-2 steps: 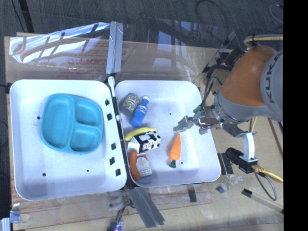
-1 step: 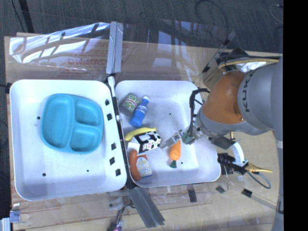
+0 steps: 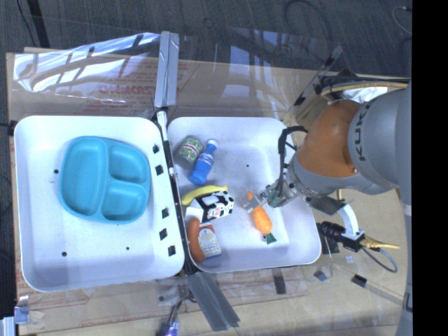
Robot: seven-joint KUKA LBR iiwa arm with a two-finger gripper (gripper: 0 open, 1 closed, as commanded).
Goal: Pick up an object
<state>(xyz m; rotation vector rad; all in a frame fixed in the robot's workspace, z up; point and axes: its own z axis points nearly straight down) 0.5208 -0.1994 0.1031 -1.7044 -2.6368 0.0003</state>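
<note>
Carrot (image 3: 262,221): right bin (image 3: 294,254), lower right part. Long axis runs up-left to down-right, green end lowest. Claw (image 3: 273,196): just above its orange end, nearly touching; whether apart or together, cannot tell.

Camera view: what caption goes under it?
Grey arm's hand hovers by the orange toy carrot in the right white bin.
</note>
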